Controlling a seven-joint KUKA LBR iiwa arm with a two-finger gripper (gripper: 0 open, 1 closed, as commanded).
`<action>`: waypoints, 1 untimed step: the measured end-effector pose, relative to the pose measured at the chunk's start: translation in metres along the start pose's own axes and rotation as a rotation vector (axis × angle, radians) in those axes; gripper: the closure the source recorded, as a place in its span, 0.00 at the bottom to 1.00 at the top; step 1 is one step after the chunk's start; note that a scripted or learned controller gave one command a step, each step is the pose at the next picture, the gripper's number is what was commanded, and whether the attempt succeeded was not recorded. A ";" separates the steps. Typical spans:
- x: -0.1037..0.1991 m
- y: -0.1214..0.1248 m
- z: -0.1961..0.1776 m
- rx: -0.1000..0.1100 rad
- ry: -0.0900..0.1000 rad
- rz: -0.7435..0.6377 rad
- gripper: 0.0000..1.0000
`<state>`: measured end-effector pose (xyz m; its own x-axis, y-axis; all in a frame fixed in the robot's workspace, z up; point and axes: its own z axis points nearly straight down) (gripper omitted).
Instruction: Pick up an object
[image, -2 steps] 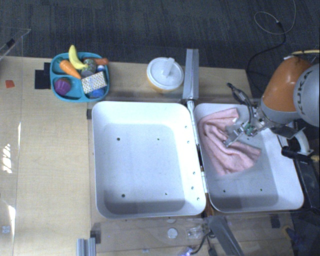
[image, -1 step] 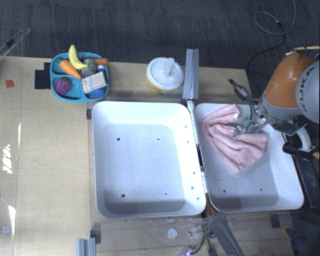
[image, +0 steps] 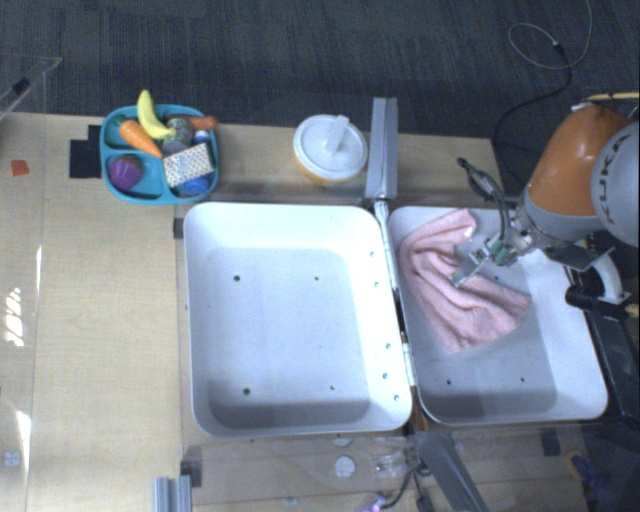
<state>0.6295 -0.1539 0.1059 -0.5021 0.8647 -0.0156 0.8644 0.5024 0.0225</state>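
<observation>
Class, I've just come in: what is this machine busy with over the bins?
A grey robot arm with an orange band reaches in from the right, and its hand is down on a crumpled pink cloth lying in the right bin. The hand sits on the cloth's upper folds; whether it has gripped the fabric cannot be told. The cloth rests on the bin floor. Beyond the bins sit a blue tray of toy food and a lidded cup.

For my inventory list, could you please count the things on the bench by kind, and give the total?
White bins: 2, left and right
Pink cloth: 1, in the right bin, under the gripper
Blue divided tray of toy food: 1
Cup with white lid: 1
Total: 5
</observation>
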 end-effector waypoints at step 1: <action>0.015 -0.009 0.012 0.005 0.002 -0.169 0.00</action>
<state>0.6148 -0.1452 0.0936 -0.6408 0.7676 -0.0169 0.7674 0.6410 0.0150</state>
